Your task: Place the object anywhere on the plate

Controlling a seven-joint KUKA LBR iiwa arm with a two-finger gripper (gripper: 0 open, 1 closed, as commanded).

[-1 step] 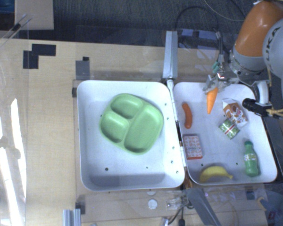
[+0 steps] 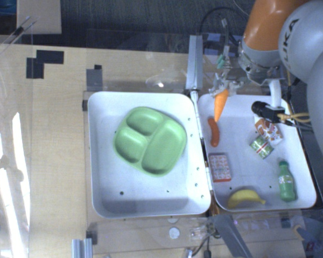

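A green plate (image 2: 151, 140) with three compartments lies in the left white bin (image 2: 105, 198). Over the far left corner of the right bin (image 2: 304, 198), my gripper (image 2: 223, 88) is shut on the thick end of an orange carrot (image 2: 219, 106). The carrot hangs below the fingers with its tip pointing down toward the bin floor. It is to the right of the plate, across the wall between the two bins.
In the right bin lie a red sausage (image 2: 213, 131) just below the carrot, a pink patterned packet (image 2: 219, 167), a banana (image 2: 245, 198), a green bottle (image 2: 286, 181), a small green carton (image 2: 262, 147) and a red-and-white wrapper (image 2: 269, 129).
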